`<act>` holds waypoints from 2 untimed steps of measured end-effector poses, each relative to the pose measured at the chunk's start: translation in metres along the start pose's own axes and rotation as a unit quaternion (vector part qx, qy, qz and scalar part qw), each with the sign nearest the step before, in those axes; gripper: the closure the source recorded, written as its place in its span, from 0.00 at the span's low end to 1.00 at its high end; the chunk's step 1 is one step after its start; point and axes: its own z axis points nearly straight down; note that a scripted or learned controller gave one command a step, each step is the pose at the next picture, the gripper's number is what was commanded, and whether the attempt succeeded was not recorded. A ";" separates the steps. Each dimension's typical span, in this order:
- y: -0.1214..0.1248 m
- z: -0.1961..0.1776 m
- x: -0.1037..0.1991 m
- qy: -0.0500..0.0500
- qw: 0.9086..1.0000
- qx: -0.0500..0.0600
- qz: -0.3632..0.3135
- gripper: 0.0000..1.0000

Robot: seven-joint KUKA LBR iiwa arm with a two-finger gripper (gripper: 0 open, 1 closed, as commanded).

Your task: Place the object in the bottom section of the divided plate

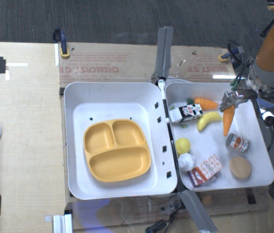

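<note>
Currently my gripper (231, 101) clasps the orange tapered plastic carrot (228, 119) at its top end; its long axis hangs near vertical, tip pointing down, above the right white bin (268, 174).

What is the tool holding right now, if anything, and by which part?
The tool appears to grip a long orange carrot by its upper end; the carrot hangs point-down over the right white bin.

Smooth matt plastic yellow plate (117, 155) in a glossy white plastic bin (74, 144); bare pale wood bench (20, 144).
</note>
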 end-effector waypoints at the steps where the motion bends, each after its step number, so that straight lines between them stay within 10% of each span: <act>1: -0.009 0.005 0.065 0.000 1.000 0.001 -0.028 1.00; 2: -0.025 0.008 0.116 0.000 0.995 0.001 -0.097 1.00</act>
